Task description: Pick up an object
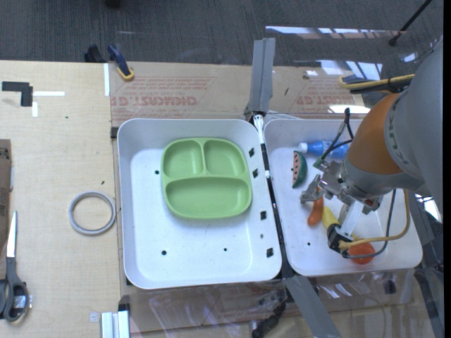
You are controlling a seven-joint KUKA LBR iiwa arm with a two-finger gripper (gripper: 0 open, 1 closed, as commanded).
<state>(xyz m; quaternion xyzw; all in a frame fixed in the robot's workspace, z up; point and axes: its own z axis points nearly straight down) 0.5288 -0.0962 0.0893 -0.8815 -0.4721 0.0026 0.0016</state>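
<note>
Toys in the right bin (394, 263) are what I am after, and they sit well to the right of everything else. Going from the left: a tape ring (92, 212) and scissors (13, 287) lie on the worktop (56, 153); the left bin (190, 266) holds a green divided plate (206, 177), broad, stiff and flat, poor for a pinch. In the right bin a watermelon slice toy (298, 168) lies near the dividing wall, with a blue piece (320, 147) behind it. An orange carrot-like piece (315, 213) and a yellow piece (329, 217) lie touching, just under my gripper (320, 189), and a red piece (361, 252) sits near the front rim. I cannot tell how my grasping end is set; it is too cluttered with cable. I judge these toys light, rigid and smooth-skinned, so slippery; I would take the carrot across its narrow middle, clear of the yellow neighbour.
</note>
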